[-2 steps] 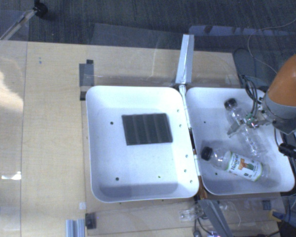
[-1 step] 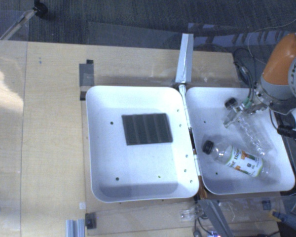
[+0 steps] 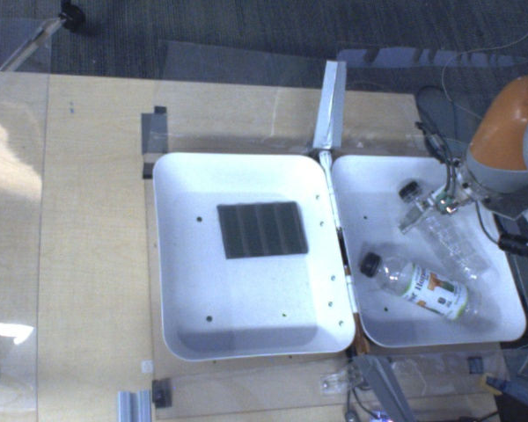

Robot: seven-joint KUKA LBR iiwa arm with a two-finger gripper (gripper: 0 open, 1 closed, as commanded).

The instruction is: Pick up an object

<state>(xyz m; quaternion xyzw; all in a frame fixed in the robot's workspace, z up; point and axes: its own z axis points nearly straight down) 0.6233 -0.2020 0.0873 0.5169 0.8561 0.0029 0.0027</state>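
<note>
Two shallow white bins were seen side by side on the desk. The left bin carried only a dark ribbed pad near its middle. In the right bin two clear plastic bottles were found. One labelled bottle, with a black cap, lay on its side toward the near part of the bin, its cap pointing toward the divider between the bins. A second clear bottle, also black-capped, lay farther back, tilted, and much of its body was hard to make out against the white floor.

The arm was seen reaching in over the right bin's far corner, and the claw was placed just by the neck end of the second clear bottle. How far the claw stood open could not be told, nor whether anything was gripped.

The task was judged to be at the grasp stage: an approach to the second clear bottle appeared made, but no lift was evident, since both bottles seemed to rest in the bin. A secure hold and a raise were judged still to be done.
</note>
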